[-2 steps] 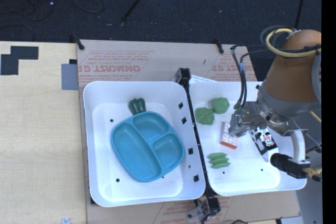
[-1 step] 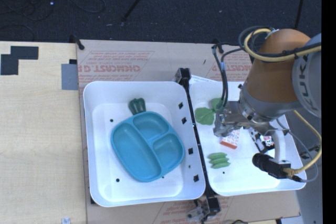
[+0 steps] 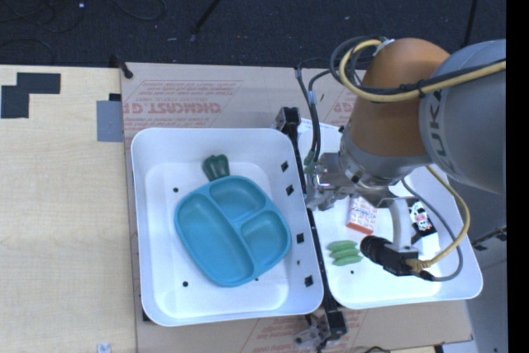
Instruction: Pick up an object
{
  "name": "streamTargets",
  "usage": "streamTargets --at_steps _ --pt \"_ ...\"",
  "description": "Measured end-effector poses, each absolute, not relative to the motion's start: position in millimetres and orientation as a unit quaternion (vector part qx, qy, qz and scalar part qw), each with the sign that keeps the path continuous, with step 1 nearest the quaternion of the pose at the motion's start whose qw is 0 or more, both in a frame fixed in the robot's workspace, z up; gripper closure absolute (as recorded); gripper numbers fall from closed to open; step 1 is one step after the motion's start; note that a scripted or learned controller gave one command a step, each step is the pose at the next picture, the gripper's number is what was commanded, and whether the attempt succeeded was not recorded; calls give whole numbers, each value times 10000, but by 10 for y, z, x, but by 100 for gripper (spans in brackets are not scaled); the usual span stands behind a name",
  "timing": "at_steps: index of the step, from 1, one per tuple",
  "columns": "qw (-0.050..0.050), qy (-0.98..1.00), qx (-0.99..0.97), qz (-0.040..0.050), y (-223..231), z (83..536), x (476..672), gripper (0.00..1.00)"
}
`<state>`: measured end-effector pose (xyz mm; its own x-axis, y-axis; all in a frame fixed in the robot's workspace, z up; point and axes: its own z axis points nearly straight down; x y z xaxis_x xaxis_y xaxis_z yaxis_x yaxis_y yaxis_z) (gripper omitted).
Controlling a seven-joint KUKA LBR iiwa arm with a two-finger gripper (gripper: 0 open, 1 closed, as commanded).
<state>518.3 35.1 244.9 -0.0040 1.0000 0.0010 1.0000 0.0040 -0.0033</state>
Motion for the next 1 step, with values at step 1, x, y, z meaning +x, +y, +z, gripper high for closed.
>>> streamTargets --at_steps 1 --pt "13 -7082 -7060 10 836 2462 5244 100"
